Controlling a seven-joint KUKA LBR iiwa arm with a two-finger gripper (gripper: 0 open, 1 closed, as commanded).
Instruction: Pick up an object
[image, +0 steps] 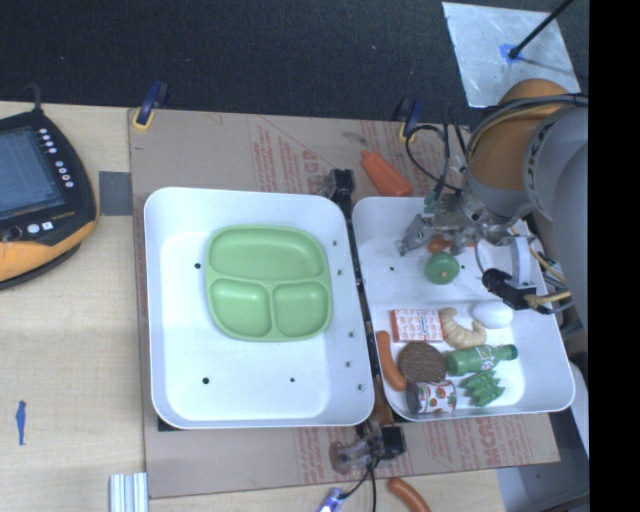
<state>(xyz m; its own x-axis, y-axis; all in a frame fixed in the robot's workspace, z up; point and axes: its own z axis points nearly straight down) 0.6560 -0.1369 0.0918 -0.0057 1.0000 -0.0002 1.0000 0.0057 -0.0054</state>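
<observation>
Green ball (441, 268) in right bin (545, 395), just below gripper (432, 232) — fingers' state impossible to tell — likely light, hard, smooth, prone to roll, best pinched across its middle

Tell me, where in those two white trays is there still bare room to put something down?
Left bin: bare floor rings the green divided plate, widest below it. Right bin: a bare strip left of the gripper and green ball; its lower half is crowded with toy food.
</observation>
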